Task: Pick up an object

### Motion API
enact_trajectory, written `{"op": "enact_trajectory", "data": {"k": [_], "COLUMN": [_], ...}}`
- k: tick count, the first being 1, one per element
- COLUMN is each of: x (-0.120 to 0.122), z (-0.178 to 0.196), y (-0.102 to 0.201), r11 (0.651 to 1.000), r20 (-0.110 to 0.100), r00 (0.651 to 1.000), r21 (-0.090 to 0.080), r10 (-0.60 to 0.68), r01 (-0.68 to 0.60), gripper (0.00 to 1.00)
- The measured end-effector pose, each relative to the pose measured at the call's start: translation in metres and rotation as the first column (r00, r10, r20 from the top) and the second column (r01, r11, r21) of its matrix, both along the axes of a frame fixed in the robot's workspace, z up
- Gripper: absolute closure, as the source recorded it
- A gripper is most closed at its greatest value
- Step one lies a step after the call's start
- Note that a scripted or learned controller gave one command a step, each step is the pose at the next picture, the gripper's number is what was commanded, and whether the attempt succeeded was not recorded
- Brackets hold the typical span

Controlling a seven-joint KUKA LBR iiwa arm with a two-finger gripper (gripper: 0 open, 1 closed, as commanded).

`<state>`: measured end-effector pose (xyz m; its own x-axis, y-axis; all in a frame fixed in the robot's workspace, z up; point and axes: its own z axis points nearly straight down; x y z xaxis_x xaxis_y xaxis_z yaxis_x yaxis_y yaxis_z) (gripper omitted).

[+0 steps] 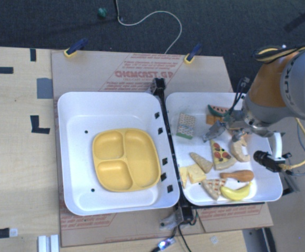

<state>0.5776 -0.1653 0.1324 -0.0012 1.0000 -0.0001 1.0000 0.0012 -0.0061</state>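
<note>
My gripper (227, 135) hangs over the upper middle of the right bin (271, 193), its two grey fingers (213, 132) spread open with nothing between them. Just below it lie a pizza slice (222, 155) and a piece of bread (241, 151). A watermelon slice (215, 109) sits just above it at the bin's back. A green-and-white wafer (185, 125) lies to its left. Further forward are cheese wedges (200, 163), a chicken drumstick (237, 176), a banana (235, 192) and another pizza wedge (212, 188).
The left bin (76, 140) holds a yellow divided plate (126, 159). A black divider (165, 135) with clips runs between the bins. The arm's black side fitting (268, 160) overhangs the right bin's right wall.
</note>
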Motion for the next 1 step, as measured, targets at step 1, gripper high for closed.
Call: {"op": "enact_trajectory", "data": {"k": [1], "x": [-0.0003], "z": [-0.0509], "y": [0.0011], "r11": [1.000], "r20": [0.004], "r00": [1.000], "r21": [-0.001], "r10": [0.001], "r01": [-0.001], "gripper": [0.00]}}
